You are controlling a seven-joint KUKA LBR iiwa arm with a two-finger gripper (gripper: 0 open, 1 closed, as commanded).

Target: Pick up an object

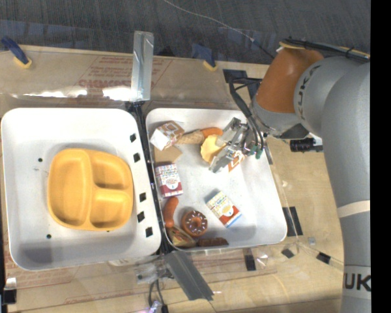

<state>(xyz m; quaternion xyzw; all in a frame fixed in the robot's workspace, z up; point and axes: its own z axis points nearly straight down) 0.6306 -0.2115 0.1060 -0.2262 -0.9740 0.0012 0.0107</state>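
Overhead, camera view. Arm (pixel 326 103) enters from the right, its orange band (pixel 280 80) above the right bin (pixel 274 204). Gripper (pixel 223 154) hangs low over that bin's upper middle; whether it is spread or closed cannot be told, and nothing can be seen to be held.

Objects placed relative to the gripper:
- yellow piece (pixel 209 149): just left of it, touching or nearly so; the nearest candidate for picking.
- orange piece (pixel 212 133): just above and left, beside the yellow one.
- bread roll (pixel 189 136): farther left, along the bin's upper edge.
- wrapped packet (pixel 165 135): left again, near the bin's upper left corner.
- red box (pixel 169 179): below and left, by the left wall.
- carton (pixel 223 208): directly below, well apart, lying tilted.
- donut (pixel 195 222): below and left, near the lower edge.
- sausage (pixel 170 212): just left of the donut.

Left bin (pixel 26 135): far left of the gripper, holding a yellow divided tray (pixel 89 189).
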